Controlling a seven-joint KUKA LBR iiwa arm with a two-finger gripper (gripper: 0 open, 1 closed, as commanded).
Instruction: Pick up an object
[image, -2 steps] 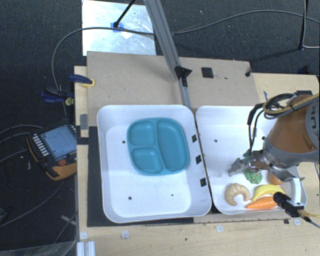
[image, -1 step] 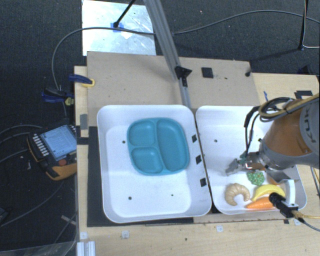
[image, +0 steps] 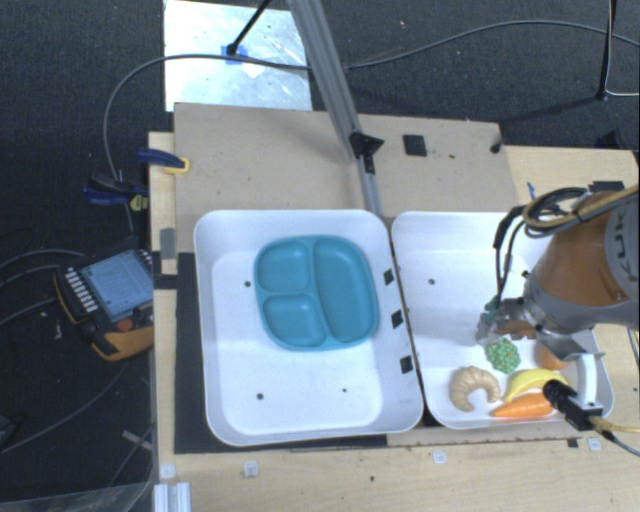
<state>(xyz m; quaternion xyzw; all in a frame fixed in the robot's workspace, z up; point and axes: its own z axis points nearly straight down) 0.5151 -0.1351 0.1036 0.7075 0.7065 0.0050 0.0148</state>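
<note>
Treat the pick as not yet accomplished: you see no object lifted clear of the bins, and nothing is visibly held. The arm (image: 585, 270), grey with its orange band, reaches in from the right and sits low over the right bin (image: 440, 260). Its gripper (image: 503, 325) is down near the bin floor at the near right corner, just above the green broccoli-like piece (image: 502, 354). You cannot tell from this view whether the gripper is open, closed, or gripping anything, because the wrist body covers it. The candidate objects lie clustered in that same corner: the tan croissant (image: 474, 386), the yellow banana (image: 535, 380), the orange carrot (image: 522, 407), and the green piece just beside them, all apparently resting on the bin floor. The left bin (image: 230, 330) holds a blue divided plate (image: 317, 291), well apart from the arm. Judge the cycle to be at the descend-or-grasp stage, with the green piece the likeliest target. What remains is a confirmed closure on one object and a lift clear of the bin. Expect crowding to be the risk, since the neighbouring items lie close together.
</note>
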